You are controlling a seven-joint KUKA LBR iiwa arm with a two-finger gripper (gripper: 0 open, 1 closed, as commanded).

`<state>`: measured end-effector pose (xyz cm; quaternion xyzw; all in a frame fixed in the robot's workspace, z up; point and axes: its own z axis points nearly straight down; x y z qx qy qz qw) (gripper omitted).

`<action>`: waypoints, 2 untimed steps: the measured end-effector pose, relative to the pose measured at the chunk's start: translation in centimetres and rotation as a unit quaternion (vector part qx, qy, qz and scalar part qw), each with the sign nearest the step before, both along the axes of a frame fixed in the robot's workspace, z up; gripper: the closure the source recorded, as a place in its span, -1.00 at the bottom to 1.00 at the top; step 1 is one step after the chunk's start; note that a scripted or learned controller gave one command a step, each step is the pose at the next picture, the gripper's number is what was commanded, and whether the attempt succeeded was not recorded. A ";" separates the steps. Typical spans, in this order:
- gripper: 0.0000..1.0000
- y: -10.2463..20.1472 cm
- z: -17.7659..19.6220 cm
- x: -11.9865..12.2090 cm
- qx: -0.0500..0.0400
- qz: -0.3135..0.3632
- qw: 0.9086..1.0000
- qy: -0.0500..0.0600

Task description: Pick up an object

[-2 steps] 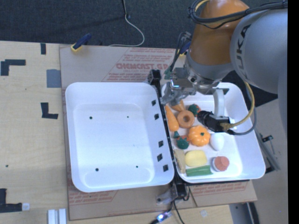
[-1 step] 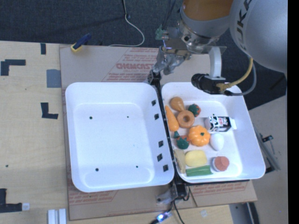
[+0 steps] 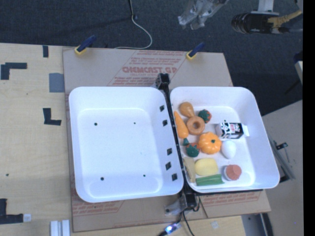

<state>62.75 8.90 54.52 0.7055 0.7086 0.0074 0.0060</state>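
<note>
My gripper hangs high above the bench, beyond the far edge of the cardboard and well apart from both bins. The right bin holds several toy foods. Among them are a tan squash, a donut, a carrot, an orange pumpkin, a cow-patterned milk carton, a white egg, a yellow lemon, a green cucumber and a red-topped round piece. Nothing hangs under the gripper.
The left bin adjoins the right one along a black clip strip. Both rest on a cardboard sheet held by two clamps. A thin cable trails over the dark floor at the back.
</note>
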 end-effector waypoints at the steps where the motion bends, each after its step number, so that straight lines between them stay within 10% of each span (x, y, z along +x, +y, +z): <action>1: 1.00 0.4 -23.7 2.2 -0.003 -0.002 1.000 0.019; 2: 1.00 -3.5 -25.6 -2.0 -0.002 -0.004 1.000 0.013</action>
